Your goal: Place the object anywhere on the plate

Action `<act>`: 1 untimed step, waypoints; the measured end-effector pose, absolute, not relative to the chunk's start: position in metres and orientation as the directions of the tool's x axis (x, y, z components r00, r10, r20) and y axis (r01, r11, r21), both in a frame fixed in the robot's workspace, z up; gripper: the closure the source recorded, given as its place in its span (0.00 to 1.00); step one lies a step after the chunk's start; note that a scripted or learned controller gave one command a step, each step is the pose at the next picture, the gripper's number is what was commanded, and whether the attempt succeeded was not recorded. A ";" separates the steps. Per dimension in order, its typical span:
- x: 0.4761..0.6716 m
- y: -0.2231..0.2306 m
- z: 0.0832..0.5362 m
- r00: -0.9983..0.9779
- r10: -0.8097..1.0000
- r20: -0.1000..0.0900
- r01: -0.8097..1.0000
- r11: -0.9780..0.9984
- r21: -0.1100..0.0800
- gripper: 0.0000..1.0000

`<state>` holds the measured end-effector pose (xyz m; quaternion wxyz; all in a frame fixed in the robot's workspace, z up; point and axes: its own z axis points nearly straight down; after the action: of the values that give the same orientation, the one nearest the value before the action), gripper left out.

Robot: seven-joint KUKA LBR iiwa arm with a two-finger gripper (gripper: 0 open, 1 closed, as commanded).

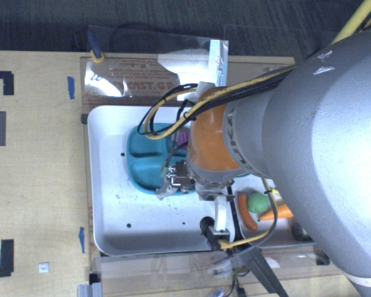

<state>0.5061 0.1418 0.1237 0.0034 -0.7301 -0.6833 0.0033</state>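
A teal plate (146, 159) with a dividing ridge lies in the left white bin (108, 184), towards its right side. The arm's orange band (210, 144) hangs over the plate's right half and hides it. My gripper (174, 183) shows as a metal piece below that band, at the plate's lower right edge. Whether anything is in it cannot be seen from here. A small purple thing (182, 137) peeks out beside the orange band above the plate; what it is stays unclear.
The right bin, mostly hidden by the grey arm (321, 153), holds a green round item (258, 203), an orange piece (283, 213) and a red piece (247, 221). Yellow and black cables (154, 119) loop over the plate. A clear plastic sheet (148, 73) stands behind the bins.
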 end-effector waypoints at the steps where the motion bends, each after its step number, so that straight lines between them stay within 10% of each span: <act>1: 0.506 0.142 0.133 0.070 0.998 0.002 0.998 -0.070 -0.012 1.00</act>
<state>0.5062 0.1421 0.1333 0.0049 -0.7313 -0.6821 0.0032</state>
